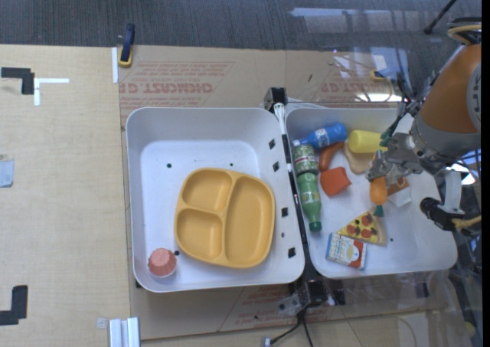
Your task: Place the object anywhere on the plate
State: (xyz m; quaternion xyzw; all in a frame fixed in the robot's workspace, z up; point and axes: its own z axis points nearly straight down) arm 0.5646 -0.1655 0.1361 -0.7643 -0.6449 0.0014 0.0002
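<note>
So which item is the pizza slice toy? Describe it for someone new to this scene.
Look in the right bin, along its near side. The pizza slice lies flat beside a small juice carton, right of the green bottle. It alone is a yellow wedge dotted with red.

Pink round item [161, 262] in the left bin's [145, 184] front-left corner, green bottle [308, 188] along the right bin's [429, 257] left wall, blue bottle [325, 136] near its back-left corner, pizza slice toy [365, 227] and small carton [345, 250] toward its front edge
</note>
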